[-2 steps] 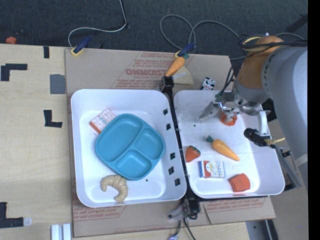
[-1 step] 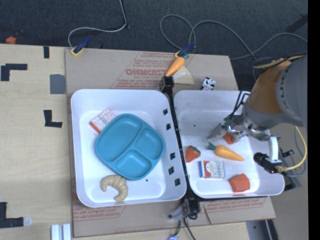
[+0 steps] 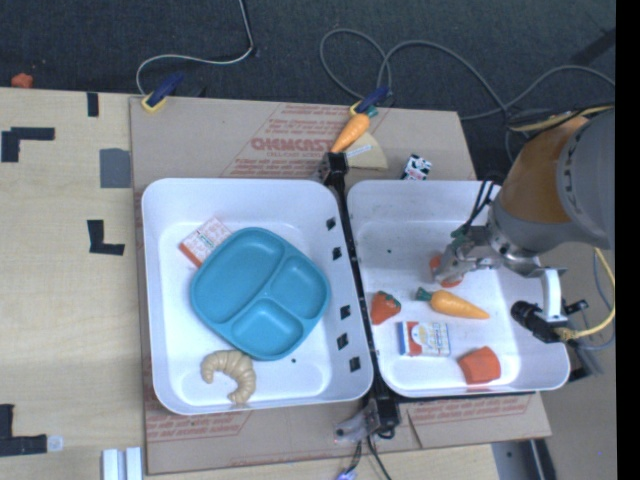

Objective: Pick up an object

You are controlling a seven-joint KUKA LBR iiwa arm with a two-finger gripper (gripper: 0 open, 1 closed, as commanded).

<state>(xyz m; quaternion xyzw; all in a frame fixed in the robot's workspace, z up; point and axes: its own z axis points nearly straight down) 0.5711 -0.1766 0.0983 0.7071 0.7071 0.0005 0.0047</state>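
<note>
In the right bin (image 3: 400,208) lie a carrot (image 3: 455,304), a red strawberry-like piece (image 3: 385,307), a small white carton (image 3: 424,339) and a red-orange block (image 3: 480,365). My gripper (image 3: 452,265) hangs low over the bin's middle right, just above the carrot's leafy end. A small red thing (image 3: 438,265) peeks out at its tip. Whether that thing is between the fingers is hidden by the wrist.
The left bin (image 3: 165,208) holds a blue divided plate (image 3: 260,291), a croissant (image 3: 230,373) and a small red-and-white packet (image 3: 203,240). Behind the bins on the cardboard lie another carrot (image 3: 350,130), a pale wedge (image 3: 366,154) and a small black-and-white item (image 3: 417,168). Cables trail across the back.
</note>
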